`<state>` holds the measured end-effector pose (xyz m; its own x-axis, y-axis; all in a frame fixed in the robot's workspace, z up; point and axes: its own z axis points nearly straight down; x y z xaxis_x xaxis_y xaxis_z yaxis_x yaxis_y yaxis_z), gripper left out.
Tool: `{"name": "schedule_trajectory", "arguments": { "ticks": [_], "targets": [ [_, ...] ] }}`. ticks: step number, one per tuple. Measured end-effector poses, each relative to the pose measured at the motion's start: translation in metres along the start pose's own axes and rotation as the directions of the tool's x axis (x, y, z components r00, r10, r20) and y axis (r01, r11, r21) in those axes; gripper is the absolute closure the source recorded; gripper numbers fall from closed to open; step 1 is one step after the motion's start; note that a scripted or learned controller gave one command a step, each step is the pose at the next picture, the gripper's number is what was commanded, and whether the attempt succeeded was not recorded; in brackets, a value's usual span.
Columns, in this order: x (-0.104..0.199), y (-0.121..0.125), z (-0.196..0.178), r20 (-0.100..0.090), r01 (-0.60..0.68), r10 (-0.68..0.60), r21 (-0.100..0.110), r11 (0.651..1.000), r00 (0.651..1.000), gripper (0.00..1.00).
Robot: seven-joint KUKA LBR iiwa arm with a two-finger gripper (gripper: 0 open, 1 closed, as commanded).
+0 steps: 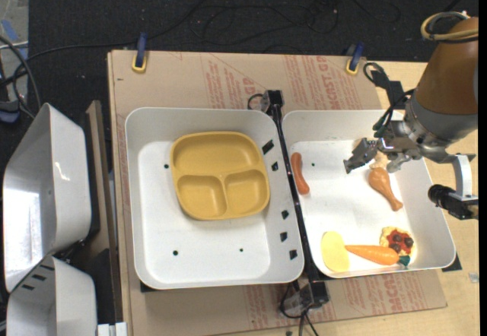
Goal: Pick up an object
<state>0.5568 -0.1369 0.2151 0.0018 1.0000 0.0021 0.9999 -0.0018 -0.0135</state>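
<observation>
The gripper (373, 156) hangs over the right bin (434, 209), its fingers apart, with nothing between them. The drumstick (386, 186) lies just at its 5 o'clock, likely the target, though contact is hard to judge. A sausage (300, 173) lies at 9, and a carrot (372, 254), lemon slice (333, 251) and pizza (398, 240) sit near 6. The left bin (152, 251) holds a yellow tray (221, 175). Nothing blocks the descent.
</observation>
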Motion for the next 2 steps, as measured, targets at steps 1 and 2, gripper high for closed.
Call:
{"name": "schedule_trajectory", "arguments": {
  "ticks": [1, 2],
  "targets": [
    [0.000, 0.003, -0.007, 0.002, 0.003, -0.003, -0.013, 1.000, 1.000, 0.00],
    [-0.006, 0.006, 0.054, 0.002, 0.000, 0.000, -0.010, 1.000, 1.000, 0.00]
  ]
}}
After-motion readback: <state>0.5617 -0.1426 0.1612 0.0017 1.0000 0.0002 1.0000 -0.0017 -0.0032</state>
